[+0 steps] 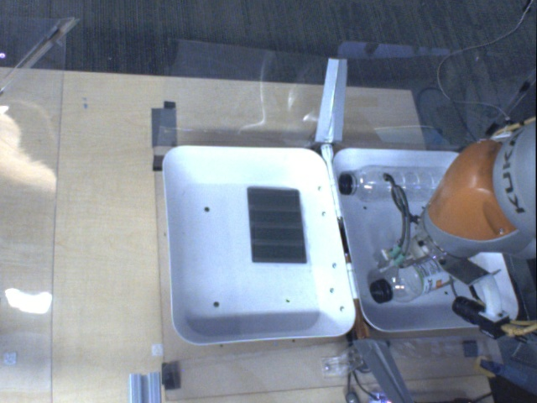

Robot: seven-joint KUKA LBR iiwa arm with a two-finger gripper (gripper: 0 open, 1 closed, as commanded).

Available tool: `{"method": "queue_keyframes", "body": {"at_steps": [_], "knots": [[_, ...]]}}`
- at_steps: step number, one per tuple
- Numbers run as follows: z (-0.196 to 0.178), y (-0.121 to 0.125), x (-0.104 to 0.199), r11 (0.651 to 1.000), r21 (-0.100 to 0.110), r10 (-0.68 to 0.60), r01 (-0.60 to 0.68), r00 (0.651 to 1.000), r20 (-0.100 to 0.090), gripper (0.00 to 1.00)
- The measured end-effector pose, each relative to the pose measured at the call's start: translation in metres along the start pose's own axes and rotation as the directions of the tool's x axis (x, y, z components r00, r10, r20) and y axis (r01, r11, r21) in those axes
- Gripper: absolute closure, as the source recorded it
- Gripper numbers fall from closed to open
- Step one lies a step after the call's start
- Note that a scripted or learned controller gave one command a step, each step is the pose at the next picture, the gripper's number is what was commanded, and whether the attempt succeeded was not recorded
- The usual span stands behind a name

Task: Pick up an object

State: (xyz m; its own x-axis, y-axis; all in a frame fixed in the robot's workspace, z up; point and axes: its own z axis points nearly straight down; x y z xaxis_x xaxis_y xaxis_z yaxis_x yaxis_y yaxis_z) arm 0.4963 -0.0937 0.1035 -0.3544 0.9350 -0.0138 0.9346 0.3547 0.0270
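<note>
A: What is seen nearest the camera, at the lower edge of the view?

B: The pale wooden surface (92,250) is seen, carrying two shallow white bins side by side. In the right bin (362,305), toward its near wall, a clear plastic bottle with a black cap (394,284) is found lying on its side. It is taken to be one candidate for the pick.

A: Where is the gripper placed in relation to it?

B: The gripper (411,254) is lowered into the right bin, just above and beside that bottle, under the grey wrist and the orange band (470,196). It cannot be told whether the jaws are apart or together, since they are masked by cables and the wrist. No object is shown between them, so no grasp can be claimed.

A: What is shown farther back?

B: A second clear bottle with a black cap (369,181) is laid along the far wall of the right bin, well apart from the first. In the left bin (193,225) a dark ribbed rectangular pad (277,225) is laid flat near the middle.

A: How far along is the task judged to be?

B: The approach is judged complete; closing on an object and lifting it clear are judged to be left.
</note>
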Motion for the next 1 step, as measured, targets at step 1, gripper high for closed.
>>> {"method": "queue_keyframes", "body": {"at_steps": [1], "knots": [[0.0001, -0.0002, 0.0, 1.0, 0.0, 0.0, 0.0, 1.0, 0.0, 0.0]]}}
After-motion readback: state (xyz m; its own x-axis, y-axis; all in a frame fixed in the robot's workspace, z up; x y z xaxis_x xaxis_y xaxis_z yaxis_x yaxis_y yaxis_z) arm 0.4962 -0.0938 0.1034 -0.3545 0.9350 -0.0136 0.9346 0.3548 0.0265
